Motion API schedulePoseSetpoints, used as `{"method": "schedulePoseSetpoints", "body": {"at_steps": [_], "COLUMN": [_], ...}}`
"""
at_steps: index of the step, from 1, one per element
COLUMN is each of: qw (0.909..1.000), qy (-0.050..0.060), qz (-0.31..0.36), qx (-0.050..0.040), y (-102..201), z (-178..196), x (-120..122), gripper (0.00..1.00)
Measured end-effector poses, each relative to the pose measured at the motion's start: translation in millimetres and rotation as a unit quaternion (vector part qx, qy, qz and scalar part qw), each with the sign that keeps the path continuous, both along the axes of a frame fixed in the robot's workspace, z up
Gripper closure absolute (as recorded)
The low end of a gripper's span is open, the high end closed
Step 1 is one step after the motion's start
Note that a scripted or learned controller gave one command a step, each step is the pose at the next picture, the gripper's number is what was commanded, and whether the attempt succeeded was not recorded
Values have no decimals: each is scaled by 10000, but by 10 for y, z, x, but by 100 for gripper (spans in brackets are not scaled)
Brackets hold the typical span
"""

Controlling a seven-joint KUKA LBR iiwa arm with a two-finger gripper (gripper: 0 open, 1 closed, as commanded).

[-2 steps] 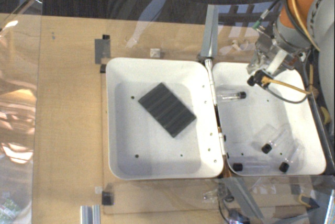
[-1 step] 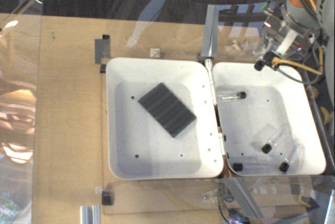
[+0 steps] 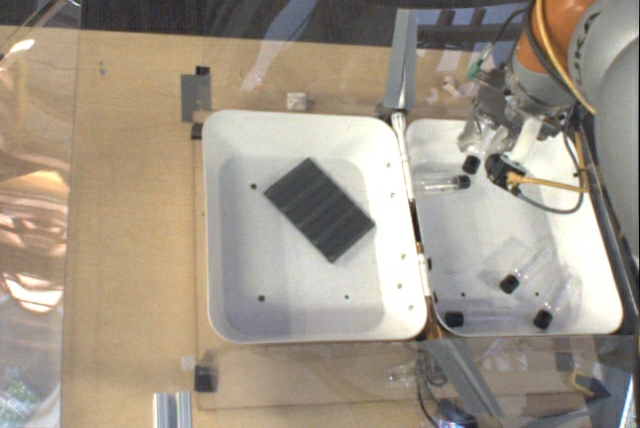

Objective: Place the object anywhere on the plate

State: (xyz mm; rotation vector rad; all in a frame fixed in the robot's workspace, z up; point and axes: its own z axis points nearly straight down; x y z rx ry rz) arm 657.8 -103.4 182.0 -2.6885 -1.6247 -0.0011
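1. Several clear vials with dark caps lie in the right bin (image 3: 600, 246). One vial (image 3: 442, 183) lies on its side near the bin's left wall. It looks light, rigid, slippery and breakable, best pinched across mid-barrel.
2. Gripper (image 3: 482, 159) hovers just right of that vial, holding nothing; its spread cannot be told.
3. Dark ribbed plate (image 3: 319, 209) lies in the left bin (image 3: 225, 246), well apart.

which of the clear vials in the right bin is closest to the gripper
The vial lying by the right bin's left wall, just left of the gripper. The other vials sit together toward the bin's near right corner.
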Motion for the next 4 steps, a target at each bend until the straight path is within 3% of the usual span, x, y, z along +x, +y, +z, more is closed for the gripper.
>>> {"method": "schedulePoseSetpoints", "body": {"at_steps": [1, 2, 3, 4], "qw": [9970, 9673, 9994, 9940], "qy": [1, -13, -12, -20], "qz": [-775, -2535, 332, 1092], "qx": [-3, 1, 0, 2], "y": [-322, 354, 675, 1158], "z": [295, 1425, 942, 667], "x": [112, 115, -118, -311], "gripper": [100, 100, 100, 100]}}
